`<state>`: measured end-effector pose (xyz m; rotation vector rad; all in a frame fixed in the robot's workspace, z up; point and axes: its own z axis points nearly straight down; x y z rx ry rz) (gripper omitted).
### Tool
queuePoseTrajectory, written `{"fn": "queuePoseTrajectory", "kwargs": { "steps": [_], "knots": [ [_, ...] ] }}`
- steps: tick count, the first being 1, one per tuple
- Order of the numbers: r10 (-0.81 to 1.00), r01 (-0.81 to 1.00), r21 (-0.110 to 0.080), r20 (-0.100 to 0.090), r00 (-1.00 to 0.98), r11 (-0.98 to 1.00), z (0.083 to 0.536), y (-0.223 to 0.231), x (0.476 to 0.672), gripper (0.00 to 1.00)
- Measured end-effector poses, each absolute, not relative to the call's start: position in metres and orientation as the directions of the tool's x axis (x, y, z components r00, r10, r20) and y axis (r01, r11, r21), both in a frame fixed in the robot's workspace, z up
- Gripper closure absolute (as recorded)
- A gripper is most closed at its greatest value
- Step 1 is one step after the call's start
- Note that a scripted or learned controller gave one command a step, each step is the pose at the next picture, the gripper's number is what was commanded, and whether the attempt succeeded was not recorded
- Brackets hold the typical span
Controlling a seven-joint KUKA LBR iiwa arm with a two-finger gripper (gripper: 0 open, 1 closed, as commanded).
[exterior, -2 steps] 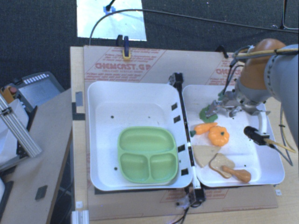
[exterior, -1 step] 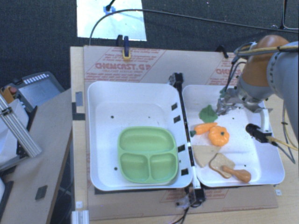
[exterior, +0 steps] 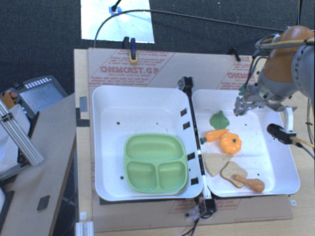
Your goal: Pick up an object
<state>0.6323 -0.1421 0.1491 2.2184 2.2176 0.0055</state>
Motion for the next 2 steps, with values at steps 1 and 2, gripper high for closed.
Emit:
{"fn": "queuePoseTrajectory", "kwargs": {
  "steps": [1,2],
  "knots": [
    [1.000,1.000,0.006,-0.001,-0.005,0.005,0.203,-0.132,0.630,1.00],
    [1.000,1.000,0.006,-0.001,-0.005,0.005,0.247,-0.133,0.632,1.00]
  ]
}}
